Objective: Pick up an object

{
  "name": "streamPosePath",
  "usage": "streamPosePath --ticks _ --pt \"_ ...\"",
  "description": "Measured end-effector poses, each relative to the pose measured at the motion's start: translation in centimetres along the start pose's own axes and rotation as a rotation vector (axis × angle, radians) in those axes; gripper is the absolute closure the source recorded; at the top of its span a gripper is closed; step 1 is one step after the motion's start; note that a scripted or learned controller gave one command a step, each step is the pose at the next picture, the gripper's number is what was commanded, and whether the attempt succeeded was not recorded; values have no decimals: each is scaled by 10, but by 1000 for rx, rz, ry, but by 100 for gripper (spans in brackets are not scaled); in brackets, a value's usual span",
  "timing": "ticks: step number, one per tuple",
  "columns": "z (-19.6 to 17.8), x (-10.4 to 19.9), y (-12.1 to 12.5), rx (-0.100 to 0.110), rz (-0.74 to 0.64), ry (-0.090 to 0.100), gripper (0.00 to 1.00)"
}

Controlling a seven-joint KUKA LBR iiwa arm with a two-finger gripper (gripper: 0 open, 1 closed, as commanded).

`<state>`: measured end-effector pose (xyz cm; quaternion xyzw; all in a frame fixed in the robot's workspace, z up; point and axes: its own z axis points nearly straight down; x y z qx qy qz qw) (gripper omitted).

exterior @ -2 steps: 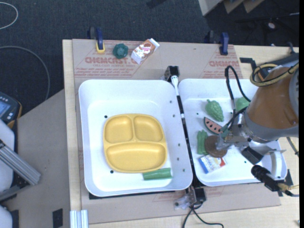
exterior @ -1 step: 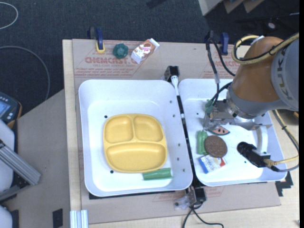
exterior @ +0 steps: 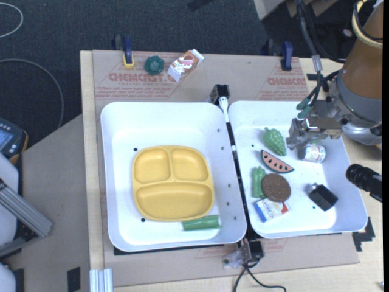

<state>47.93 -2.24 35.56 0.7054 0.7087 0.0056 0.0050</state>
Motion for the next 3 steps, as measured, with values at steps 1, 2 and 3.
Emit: streamPosePath --ticks 1,2,3 --pt "79 14 40 22 3 0 100" --pt "-17 42 1 6 0 1 100" --pt "-78 106 2 6 -3 1 100"
